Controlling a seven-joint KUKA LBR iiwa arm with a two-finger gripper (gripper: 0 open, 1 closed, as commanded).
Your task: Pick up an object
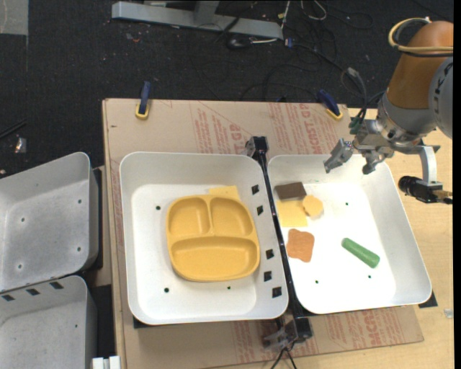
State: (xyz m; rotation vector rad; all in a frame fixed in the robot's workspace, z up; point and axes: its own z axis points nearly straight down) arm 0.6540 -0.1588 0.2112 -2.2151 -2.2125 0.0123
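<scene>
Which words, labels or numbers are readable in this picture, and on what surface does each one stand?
Red print on the cardboard sheet under the bins: mirrored or upside down, too blurred to read.
More red print along its front edge: unreadable too.
Nothing else carries readable text.

**Hidden, cropped and unclear parts of the scene**

The arm (425, 65) is cut off by the right edge and the upper right corner of the frame, so only its wrist end shows. The gripper (353, 160), at upper right over the right bin's (403, 288) far rim, is small; its two fingers look spread apart.

In the left bin (140, 288), a pale yellow piece (225, 192) lies partly hidden behind the far rim of the yellow divided tray (213, 238).

At the left edge, a spare white bin (43, 216) is cropped, and another (43, 324) below it runs off the lower left corner.

Along the top edge, cables and a grey bar (194, 18) are cut off and indistinct against the dark floor.
</scene>
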